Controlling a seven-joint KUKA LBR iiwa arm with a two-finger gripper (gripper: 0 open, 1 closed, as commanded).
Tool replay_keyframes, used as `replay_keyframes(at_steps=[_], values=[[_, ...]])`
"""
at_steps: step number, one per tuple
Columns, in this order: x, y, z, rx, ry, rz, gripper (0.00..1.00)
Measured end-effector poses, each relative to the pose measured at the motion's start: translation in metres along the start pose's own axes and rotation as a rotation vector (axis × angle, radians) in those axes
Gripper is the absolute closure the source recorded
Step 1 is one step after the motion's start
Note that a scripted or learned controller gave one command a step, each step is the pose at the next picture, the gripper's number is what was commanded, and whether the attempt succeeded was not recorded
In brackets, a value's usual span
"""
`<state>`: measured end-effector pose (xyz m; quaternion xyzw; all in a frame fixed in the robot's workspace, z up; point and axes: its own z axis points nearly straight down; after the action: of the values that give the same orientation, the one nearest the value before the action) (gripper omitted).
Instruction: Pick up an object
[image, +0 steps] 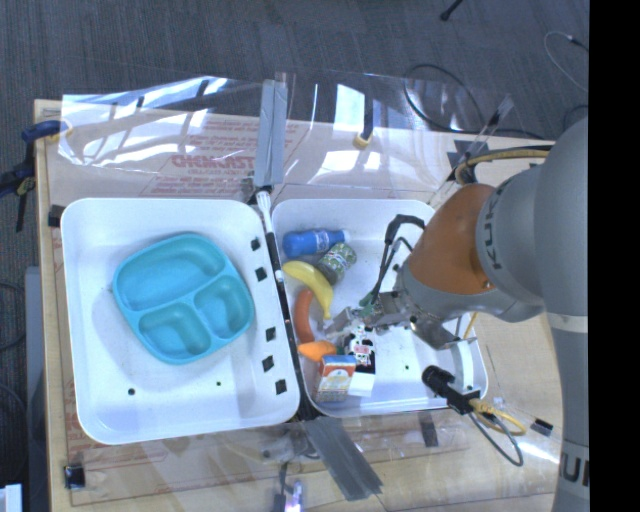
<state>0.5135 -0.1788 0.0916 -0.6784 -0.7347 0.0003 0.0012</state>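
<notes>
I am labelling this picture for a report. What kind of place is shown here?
Most likely a robotics lab bench for grasping trials. A grey arm reaches over two white bins, clear shields stand behind them, and toy food like a banana lies in the right bin.

One fixed camera looks down at a slant on both bins (170, 420).

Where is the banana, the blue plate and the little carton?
banana (312, 283), camera view, on the middle of its yellow curve.
blue plate (182, 297), camera view, on the ridge where its sections meet.
little carton (337, 380), camera view, on its front face.
</notes>
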Motion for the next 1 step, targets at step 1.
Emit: replay_keyframes(at_steps=[1], values=[[-0.0004,0.0009,-0.0103,-0.001,-0.001,-0.005,1.0]])
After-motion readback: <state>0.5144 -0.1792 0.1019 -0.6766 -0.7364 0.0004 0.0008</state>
